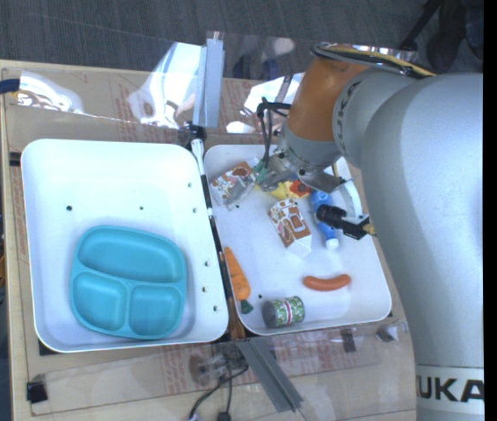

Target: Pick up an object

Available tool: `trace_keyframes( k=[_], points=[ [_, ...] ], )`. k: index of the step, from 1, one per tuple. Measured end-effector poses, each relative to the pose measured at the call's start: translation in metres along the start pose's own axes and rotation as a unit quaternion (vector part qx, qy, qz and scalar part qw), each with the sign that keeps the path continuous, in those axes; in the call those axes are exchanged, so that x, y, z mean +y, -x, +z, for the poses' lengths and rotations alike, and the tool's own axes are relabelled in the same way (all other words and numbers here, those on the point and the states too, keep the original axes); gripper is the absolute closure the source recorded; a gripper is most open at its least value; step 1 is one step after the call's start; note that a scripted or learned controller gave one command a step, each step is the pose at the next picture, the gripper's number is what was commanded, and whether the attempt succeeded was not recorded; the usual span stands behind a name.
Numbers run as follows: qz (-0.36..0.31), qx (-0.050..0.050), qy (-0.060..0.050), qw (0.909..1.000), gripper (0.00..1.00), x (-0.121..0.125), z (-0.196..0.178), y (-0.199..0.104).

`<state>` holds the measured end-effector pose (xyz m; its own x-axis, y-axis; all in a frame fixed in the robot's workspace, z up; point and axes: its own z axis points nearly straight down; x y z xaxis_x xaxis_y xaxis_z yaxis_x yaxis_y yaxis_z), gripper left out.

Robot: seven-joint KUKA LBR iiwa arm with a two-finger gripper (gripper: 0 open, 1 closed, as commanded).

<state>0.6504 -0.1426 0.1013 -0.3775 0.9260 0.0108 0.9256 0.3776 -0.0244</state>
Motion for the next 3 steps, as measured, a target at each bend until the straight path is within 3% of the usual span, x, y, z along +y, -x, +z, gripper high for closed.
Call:
trace_keyframes(
  k=[1, 2, 3],
  points=[
    [-0.010, -0.007, 0.009, 0.9999, 0.00, -0.048, 0.013, -0.043],
    [-0.018, -0.003, 0.009, 0.9998, 0.00, -0.129, 0.016, -0.063],
    [-0.019, -0.001, 0.007, 0.9998, 1.00, -0.130, 0.009, -0.063]
  ],
)
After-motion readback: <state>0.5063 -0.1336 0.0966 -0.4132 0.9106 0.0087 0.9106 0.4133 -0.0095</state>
